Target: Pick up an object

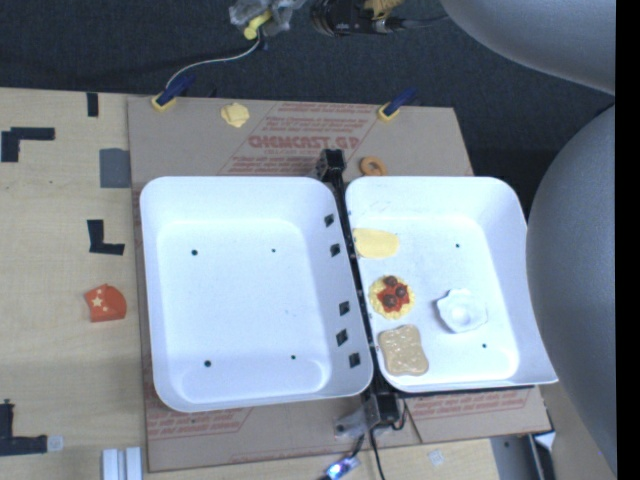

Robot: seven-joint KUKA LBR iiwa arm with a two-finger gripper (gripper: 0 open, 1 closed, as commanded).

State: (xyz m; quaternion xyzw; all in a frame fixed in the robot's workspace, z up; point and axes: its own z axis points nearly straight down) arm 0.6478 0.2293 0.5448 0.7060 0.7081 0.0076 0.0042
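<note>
Gripper (pixel 268 3) at twelve o'clock beyond both bins, grip state impossible to tell; four food pieces in right bin (pixel 500 208).

Smooth, slightly glossy white plastic is being shown by both bins (pixel 160 208). Matt brown cardboard (pixel 300 143) is lying beneath them, and pale wood-like board (pixel 60 258) is being seen at the left.

White bins (pixel 240 200), red-spotted yellow disc (pixel 390 295)

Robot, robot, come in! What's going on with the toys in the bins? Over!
Four small items in right bin: yellow piece, round red-topped piece, white piece, tan piece. None lifted yet. Nothing on top of them.
</note>
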